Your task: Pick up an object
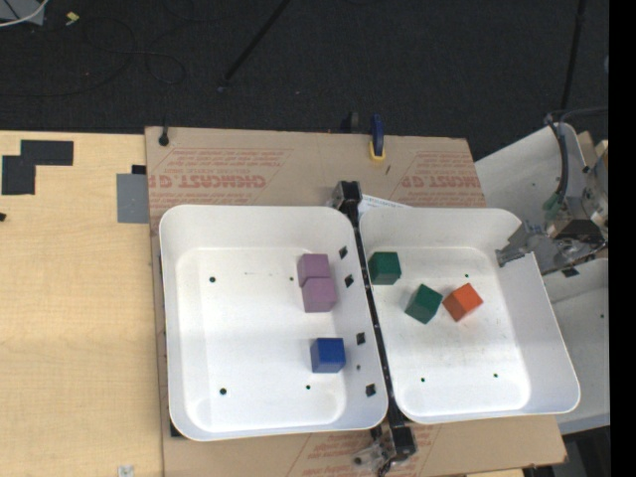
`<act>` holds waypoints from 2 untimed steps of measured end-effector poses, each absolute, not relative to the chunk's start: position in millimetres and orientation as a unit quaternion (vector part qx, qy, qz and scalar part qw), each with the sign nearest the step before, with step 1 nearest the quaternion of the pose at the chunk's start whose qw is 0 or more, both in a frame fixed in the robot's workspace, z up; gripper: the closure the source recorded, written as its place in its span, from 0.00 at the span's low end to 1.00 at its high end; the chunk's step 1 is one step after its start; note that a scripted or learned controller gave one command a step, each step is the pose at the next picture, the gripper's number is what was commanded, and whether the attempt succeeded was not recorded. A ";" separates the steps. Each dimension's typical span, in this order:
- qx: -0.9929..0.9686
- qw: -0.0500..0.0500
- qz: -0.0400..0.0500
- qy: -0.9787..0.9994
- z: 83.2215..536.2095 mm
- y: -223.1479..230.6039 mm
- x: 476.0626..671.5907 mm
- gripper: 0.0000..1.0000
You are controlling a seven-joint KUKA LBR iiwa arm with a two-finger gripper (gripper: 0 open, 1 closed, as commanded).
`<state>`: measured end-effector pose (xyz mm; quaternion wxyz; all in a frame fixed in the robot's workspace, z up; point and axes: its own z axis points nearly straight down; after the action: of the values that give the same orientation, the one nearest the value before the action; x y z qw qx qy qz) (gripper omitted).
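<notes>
The left bin (pixel 189 316) holds two purple blocks (pixel 316 282) pressed together and a blue cube (pixel 327 354) nearer the front. In the right bin (pixel 542 366) lie a green cube (pixel 385 267) by the divider, a second green cube (pixel 423 303), and an orange cube (pixel 462 301) touching it on its right. My gripper (pixel 519 250) hangs at the right bin's right rim, up and to the right of the orange cube, with nothing seen in it.
A black clip strip (pixel 360 296) runs between the two bins. Both bins rest on a cardboard sheet (pixel 258 172) over the wooden bench (pixel 70 316). A blue and yellow clamp (pixel 377 139) stands at the sheet's back edge.
</notes>
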<state>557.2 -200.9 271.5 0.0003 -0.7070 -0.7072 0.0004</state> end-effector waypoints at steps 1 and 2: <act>-0.707 0.011 0.004 -0.707 148.8 -125.2 473.0 0.00; -0.705 0.001 0.000 -0.709 89.3 -97.8 551.8 0.00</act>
<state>551.8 -97.8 89.3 0.0015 -0.7054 -0.7088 0.0002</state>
